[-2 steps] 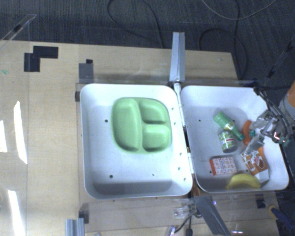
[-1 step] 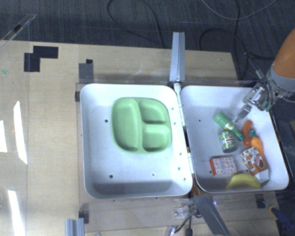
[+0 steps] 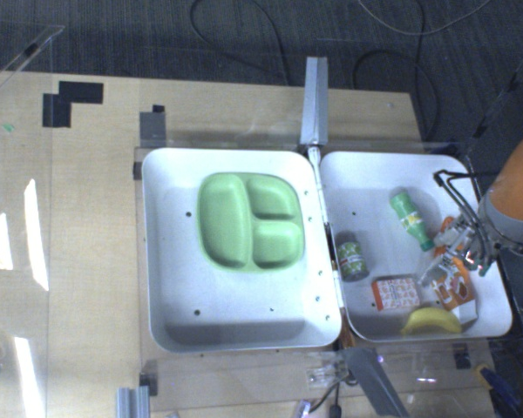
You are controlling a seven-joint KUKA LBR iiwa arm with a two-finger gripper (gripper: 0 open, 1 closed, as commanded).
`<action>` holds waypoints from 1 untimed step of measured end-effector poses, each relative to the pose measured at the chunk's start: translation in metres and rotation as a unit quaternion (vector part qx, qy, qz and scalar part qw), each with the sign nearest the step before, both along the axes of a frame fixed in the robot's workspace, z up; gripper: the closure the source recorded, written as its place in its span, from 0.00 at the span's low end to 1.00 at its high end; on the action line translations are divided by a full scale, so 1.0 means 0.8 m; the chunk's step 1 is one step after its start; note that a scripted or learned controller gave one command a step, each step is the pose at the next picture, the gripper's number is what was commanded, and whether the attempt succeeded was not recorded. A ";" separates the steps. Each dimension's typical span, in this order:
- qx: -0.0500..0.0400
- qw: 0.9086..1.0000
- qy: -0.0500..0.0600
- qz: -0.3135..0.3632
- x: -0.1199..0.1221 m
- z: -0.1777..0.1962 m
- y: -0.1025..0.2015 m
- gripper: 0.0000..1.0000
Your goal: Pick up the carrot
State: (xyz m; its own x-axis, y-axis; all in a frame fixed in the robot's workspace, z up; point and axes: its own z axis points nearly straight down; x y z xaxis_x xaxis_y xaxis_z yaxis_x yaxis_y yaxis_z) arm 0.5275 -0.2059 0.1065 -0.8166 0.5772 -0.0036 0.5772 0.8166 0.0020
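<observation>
The arm's metal claw hangs low at the right edge of the right shallow white bin, directly over the small orange carrot; whether it is clenched or released, I cannot tell.

No text can be read. The red and white packet near the front edge of the right bin, the green bottle and the small can carry printing too small and blurred to make out.
</observation>
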 end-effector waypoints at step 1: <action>-0.001 0.996 -0.009 -0.093 -0.040 -0.021 0.000 0.00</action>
State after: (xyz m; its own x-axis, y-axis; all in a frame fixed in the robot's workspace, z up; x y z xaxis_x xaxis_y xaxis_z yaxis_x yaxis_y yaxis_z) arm 0.4956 -0.2056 0.0896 -0.6959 0.7179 -0.0178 0.7178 0.6961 0.0123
